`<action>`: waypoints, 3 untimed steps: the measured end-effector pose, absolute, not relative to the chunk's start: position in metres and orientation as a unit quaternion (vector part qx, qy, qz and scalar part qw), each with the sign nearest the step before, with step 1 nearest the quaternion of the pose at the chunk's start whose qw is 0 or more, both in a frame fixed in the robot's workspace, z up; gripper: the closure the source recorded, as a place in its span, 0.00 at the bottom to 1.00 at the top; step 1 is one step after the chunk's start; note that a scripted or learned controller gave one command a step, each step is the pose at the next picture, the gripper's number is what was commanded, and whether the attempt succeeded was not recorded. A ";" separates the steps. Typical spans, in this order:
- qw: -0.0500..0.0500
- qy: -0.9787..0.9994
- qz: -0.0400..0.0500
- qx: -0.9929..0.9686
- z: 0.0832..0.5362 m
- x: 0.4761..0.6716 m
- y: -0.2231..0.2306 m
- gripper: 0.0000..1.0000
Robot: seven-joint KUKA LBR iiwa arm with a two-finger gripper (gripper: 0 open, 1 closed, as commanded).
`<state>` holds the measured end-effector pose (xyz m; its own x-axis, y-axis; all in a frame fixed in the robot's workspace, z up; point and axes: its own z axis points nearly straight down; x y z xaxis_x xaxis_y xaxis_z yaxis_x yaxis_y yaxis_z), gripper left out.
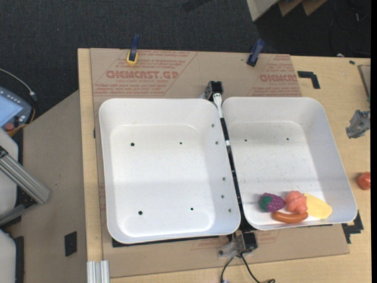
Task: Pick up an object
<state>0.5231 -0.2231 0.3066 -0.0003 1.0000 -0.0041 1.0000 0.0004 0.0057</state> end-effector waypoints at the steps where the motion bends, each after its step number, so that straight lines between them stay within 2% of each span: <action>1: 0.005 0.707 0.001 0.707 0.317 0.524 -0.223 1.00; 3: 0.009 0.708 0.002 0.706 0.338 0.525 -0.224 1.00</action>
<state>0.5251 -0.2238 0.3377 -0.0022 0.9999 -0.0109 0.9999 0.0024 0.0156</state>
